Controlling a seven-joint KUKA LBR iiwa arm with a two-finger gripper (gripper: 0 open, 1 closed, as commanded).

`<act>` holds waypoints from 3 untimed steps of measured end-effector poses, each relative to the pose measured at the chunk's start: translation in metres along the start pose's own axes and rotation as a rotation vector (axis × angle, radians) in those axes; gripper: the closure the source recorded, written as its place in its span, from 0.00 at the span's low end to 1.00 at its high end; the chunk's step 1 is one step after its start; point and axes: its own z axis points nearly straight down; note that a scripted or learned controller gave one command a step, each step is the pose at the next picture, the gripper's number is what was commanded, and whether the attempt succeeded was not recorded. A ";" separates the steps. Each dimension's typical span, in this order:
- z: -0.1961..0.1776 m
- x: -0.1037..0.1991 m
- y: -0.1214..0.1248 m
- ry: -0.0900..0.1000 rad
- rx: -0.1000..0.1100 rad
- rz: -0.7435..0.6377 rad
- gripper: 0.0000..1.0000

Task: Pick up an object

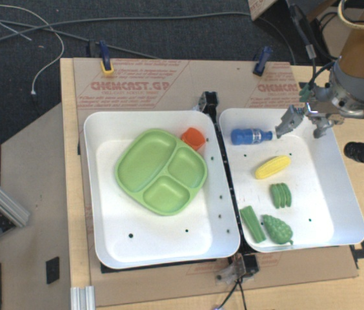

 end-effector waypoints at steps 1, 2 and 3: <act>-0.002 0.000 0.001 0.000 -0.004 -0.001 0.00; 0.056 -0.003 0.007 0.000 -0.003 0.000 0.00; 0.118 0.003 0.003 0.002 0.003 0.000 0.00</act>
